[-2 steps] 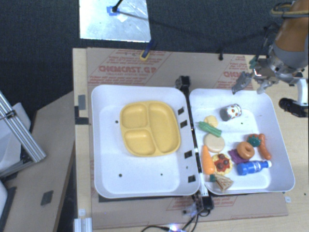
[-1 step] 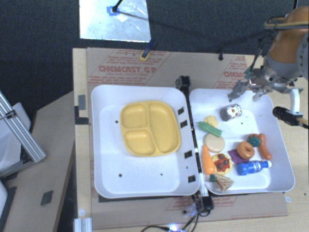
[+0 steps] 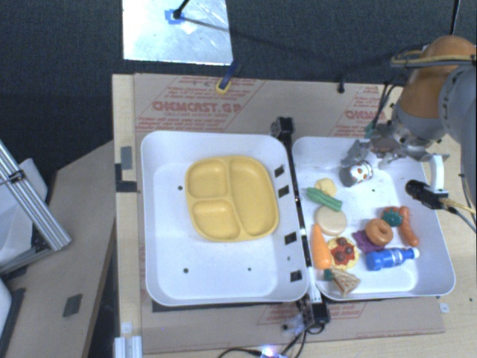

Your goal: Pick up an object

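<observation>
**benchwatcher:** Loads of toy food to choose from, all piled in the right bin (image 3: 440, 271). The closest candidate is a small white-and-red toy (image 3: 361, 172) near the bin's back left, sitting right at the tip of the gripper (image 3: 356, 159). It looks touching or nearly so, but I can't say it's actually between the fingers, so I wouldn't call it picked up. Honestly can't tell if the gripper is released or clenched either, it's a grey blur from up here.

**tray_guy:** So why's the arm (image 3: 428, 95) hunched over that corner?

**benchwatcher:** My guess is it's going for that toy because it sits apart from the others. Easier than the clump at the front, where the carrot (image 3: 320, 247), pizza slice (image 3: 343, 253), donut (image 3: 378, 232) and blue bottle (image 3: 389, 258) are packed together. A green pea pod (image 3: 324, 198) and a round cream-coloured disc (image 3: 331, 220) lie in between.

**tray_guy:** And the left bin (image 3: 168, 274)?

**benchwatcher:** Just holds a yellow divided plate (image 3: 229, 198), nothing on it. Probably the drop-off side, though that's a guess.
</observation>
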You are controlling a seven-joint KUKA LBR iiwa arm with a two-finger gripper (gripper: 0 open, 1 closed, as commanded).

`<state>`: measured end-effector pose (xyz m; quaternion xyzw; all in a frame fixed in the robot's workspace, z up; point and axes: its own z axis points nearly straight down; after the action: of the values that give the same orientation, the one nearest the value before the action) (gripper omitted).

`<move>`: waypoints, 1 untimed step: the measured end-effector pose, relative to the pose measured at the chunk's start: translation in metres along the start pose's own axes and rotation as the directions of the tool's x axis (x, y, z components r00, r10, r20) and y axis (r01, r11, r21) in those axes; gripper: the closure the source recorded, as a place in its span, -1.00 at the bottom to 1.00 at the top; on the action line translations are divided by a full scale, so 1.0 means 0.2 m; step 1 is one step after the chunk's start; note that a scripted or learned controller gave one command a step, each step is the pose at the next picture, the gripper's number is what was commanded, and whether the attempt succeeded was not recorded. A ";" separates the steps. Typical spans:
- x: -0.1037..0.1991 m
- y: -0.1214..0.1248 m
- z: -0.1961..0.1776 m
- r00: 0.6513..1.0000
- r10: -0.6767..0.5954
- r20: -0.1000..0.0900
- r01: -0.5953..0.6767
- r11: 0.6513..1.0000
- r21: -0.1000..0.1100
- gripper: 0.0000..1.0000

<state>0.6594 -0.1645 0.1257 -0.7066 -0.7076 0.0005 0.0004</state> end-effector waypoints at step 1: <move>0.01 0.00 0.21 1.000 -0.002 -0.001 0.002 1.000 0.000 -1.00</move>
<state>0.6596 -0.1635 0.0827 -0.7059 -0.7083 0.0001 0.0006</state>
